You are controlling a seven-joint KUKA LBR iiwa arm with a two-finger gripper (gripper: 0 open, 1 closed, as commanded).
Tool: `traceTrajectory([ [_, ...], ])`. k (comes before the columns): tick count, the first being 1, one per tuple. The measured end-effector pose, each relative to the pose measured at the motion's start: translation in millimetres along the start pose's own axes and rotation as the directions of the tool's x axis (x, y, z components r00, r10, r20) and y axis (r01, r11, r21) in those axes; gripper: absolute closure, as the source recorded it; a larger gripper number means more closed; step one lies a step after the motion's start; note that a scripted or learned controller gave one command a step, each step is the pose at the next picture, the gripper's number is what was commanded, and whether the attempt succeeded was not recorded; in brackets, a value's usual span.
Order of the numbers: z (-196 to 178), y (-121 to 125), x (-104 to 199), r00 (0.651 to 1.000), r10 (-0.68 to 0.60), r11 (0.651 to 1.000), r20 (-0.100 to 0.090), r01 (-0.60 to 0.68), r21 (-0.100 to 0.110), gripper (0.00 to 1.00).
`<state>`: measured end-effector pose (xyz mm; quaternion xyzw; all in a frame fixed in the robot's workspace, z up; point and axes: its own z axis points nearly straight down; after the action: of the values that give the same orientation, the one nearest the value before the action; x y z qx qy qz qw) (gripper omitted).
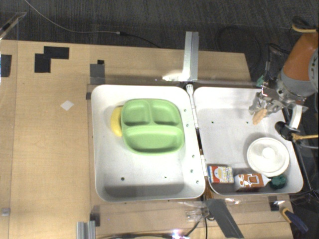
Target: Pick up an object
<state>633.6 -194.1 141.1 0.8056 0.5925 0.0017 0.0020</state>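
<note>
Robot lab, wooden bench, white bins, cables

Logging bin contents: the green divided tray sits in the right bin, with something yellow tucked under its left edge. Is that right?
Not quite. The camera view shows the green divided tray in the left bin, not the right one. The yellow thing does sit under its left edge.

a light green divided tray is showing in the white left bin, a yellow object peeking out beside it. in the white right bin, a white bowl, two red-and-white cartons and a dark green item are sitting. the arm is showing orange over grey.
</note>
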Motion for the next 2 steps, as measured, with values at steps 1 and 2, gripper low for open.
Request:
traceTrajectory([
  [1,-42.5,-26.6,32.8,0.980,0.199,0.980,0.000,-0.199,0.002,1.00],
  [2,-34.7,-17.2,-1.4,0.972,0.235,0.972,0.001,-0.235,0.002,1.00],
])
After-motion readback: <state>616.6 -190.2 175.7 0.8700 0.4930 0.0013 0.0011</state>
